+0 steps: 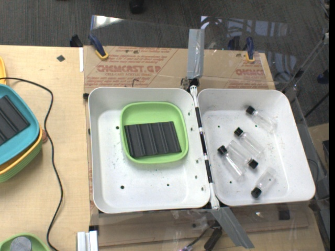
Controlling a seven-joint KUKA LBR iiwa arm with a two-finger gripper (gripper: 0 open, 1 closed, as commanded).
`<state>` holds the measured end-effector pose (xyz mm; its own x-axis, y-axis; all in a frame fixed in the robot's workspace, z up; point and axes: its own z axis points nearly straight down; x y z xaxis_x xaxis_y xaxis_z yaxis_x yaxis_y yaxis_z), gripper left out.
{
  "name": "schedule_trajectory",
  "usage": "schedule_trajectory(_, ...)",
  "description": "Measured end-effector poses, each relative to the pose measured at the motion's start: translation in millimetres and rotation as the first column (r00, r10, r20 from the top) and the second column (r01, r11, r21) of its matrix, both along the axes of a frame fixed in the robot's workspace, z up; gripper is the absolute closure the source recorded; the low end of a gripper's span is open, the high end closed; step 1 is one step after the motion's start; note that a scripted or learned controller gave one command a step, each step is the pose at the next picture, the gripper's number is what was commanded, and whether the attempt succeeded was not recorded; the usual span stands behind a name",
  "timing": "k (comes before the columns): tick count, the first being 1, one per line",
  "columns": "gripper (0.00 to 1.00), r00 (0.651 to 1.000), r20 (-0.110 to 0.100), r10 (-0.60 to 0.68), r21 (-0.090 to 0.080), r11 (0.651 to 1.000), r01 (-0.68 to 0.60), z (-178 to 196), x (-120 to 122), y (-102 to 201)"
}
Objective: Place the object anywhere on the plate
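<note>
On the worktop: two shallow white bins side by side (99,140).
Plate: square green plastic plate (154,112) carrying a black ribbed pad, left bin.
Objects: clear black-capped plastic vials (242,140), scattered in right bin.
Pincer: state cannot be told.
Advice: choose the isolated vial, grip across its body, release low over the plate.

A light wooden desk (42,203) stands on dark grey carpet (172,4), with chair castors (137,5) at the top edge, a black cable (52,156) trailing across the wood, and brown printed cardboard (152,67) clamped behind under clear plastic sheets (235,33).
</note>
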<state>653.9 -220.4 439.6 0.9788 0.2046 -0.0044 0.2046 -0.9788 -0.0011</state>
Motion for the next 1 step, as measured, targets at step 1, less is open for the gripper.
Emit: schedule_trajectory(1, 0.0, 1.0, 0.0, 0.001, 0.0, 1.0, -0.001, 0.5, 1.0, 0.2)
